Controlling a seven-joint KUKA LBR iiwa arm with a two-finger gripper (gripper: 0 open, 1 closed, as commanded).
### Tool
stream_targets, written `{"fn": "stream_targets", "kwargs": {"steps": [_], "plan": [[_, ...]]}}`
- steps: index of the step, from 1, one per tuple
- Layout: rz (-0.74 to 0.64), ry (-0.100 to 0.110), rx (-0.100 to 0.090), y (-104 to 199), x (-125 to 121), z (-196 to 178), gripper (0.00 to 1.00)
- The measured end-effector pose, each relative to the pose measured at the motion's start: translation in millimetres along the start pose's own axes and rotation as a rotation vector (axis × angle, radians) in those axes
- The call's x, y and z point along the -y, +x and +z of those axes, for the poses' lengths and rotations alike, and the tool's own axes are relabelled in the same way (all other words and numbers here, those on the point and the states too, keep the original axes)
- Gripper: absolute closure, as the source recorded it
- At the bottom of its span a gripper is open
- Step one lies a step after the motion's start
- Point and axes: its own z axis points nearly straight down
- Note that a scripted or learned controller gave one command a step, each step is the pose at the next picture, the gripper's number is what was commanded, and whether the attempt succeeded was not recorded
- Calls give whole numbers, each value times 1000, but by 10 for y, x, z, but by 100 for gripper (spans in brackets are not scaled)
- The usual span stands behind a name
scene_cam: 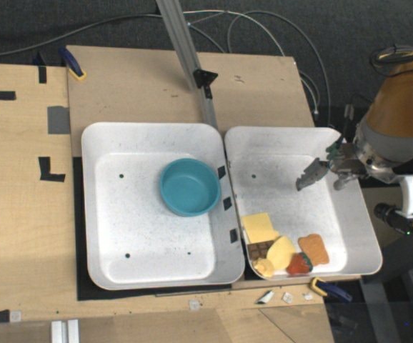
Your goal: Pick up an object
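Camera view: gripper (pixel 319 172), finger state not discernible, hovering over the right bin (pixel 349 213); toy food items (pixel 284 247) clustered at its near edge. Blue bowl (pixel 189 186) in left bin (pixel 106 191). No legible writing.

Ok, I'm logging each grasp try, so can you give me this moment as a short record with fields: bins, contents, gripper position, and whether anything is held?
left bin: holds one blue bowl, upright, near the bin's right wall
right bin: small items clustered at its near edge
items: yellow block, pale yellow piece, orange-brown piece, red piece, dark brown piece
gripper: over the right bin's right half, apart from the cluster
held: nothing seen between the fingers
pick: not yet done
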Motion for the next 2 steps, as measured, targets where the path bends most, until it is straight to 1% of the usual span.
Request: {"fn": "stream_targets", "kwargs": {"steps": [1, 2], "plan": [[0, 6, -1, -19, -39, 628, 0], [0, 6, -1, -79, -67, 1230, 0]]}}
